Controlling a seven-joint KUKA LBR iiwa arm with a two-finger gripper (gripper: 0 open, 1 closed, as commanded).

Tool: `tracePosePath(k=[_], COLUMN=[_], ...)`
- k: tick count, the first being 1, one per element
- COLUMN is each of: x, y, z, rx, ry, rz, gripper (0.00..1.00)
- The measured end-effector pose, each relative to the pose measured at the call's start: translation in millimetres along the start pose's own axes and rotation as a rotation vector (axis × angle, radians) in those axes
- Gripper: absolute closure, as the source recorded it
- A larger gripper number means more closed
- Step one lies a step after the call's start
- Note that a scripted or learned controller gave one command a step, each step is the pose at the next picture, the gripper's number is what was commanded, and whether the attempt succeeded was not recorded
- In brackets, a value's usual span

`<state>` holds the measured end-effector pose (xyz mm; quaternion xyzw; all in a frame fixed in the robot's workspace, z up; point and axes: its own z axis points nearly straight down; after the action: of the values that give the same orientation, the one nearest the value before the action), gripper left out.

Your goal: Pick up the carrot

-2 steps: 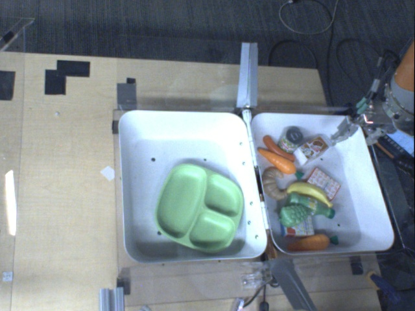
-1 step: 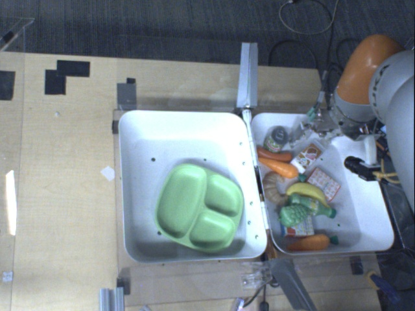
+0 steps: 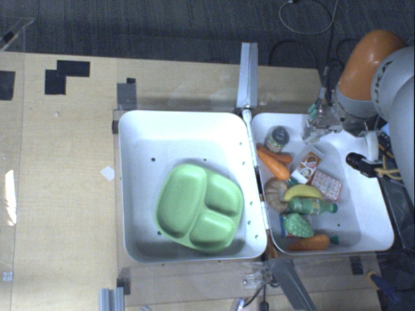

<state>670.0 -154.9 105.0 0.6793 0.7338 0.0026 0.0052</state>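
A dark carpeted floor (image 3: 162,11) runs along the top of the view, with thin cables looping over it at the upper right. Below it lies the pale wooden worktop (image 3: 58,173), marked with a few black squares near its upper left corner. A metal divider post (image 3: 247,76) stands at the top where the two bins meet.

Left of that post sits the left bin (image 3: 139,135), holding a green three-compartment tray (image 3: 200,206) that lies tilted toward the bin's lower right.

Right of the post sits the right bin (image 3: 376,225), crowded with toy food. The carrot (image 3: 274,164) lies in its upper left part, just beside the wall shared with the left bin. Its long axis runs on a diagonal, one end up and left toward the post, the other down and right. Which end is the tip cannot be told. Above it is a small round jar (image 3: 279,137). Just right of it lies a small red-and-white box (image 3: 307,167), with a banana (image 3: 302,192), a green bottle (image 3: 312,207) and a second orange vegetable (image 3: 310,242) lower down.

The hand (image 3: 318,127) hangs over the bin's upper edge, up and right of the carrot and apart from it; its opening cannot be told. The grey arm with its orange band (image 3: 366,63) rises behind it.
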Motion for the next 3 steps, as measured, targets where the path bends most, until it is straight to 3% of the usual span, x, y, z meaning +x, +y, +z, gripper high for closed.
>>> tracePosePath(k=[1, 2, 3], x=[0, 65, 74], y=[0, 5, -47], z=[0, 18, 17], rx=[0.0, 0.012, 0.001], ry=[0.0, -0.001, 0.001], rz=[-0.001, 0.407, 0.601], gripper=[0.0, 0.0, 0.0])
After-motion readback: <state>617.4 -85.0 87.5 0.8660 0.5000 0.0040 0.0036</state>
